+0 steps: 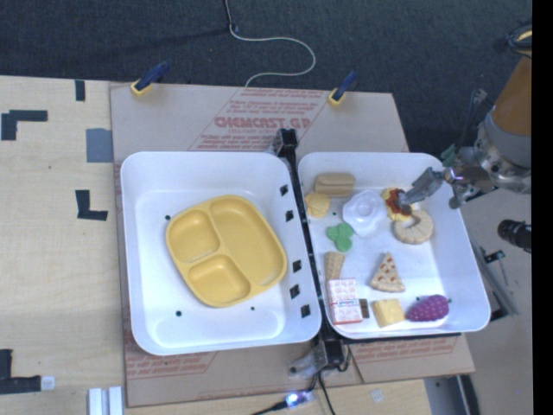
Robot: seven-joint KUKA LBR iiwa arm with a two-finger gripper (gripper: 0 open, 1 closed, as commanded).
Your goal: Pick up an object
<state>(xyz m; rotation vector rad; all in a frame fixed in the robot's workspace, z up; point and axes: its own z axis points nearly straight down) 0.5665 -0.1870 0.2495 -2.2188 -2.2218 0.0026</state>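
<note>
The arm (518, 102) comes in from the right, its orange band near the frame edge. The gripper (436, 184) hangs over the far right part of the right bin (449, 240). One grey finger (421, 186) slants down-left toward the food; the other finger (455, 193) points down, apart from it. The claw stands wide, nothing between the fingers.

Right bin contents: a bun (334, 182) at the far side, long axis left-right. Just beside it, toward the divider, a yellow chunk (317, 204). A clear cup (363, 213) near the middle, a green piece (340, 236) at its near-left. Under the slanted finger's tip, a red-and-yellow item (396, 202); too small to tell what it is. Touching that, a round cookie (414, 227). A pizza slice (388, 275) lies near the bin centre, tip pointing to the far side, crust toward the near side. A cone (333, 264) lies close to the divider, long axis far-to-near. Below it a red-and-white box (344, 301), long axis also far-to-near. Next along the near wall, a cheese block (387, 312), then purple grapes (427, 308), long axis left-right.

Left bin (147, 258): a yellow tray (226, 249) with three compartments, lying flat, long axis running diagonally from far-left to near-right.

Both bins sit on cardboard (251, 119) held by two clips (149, 78).
</note>
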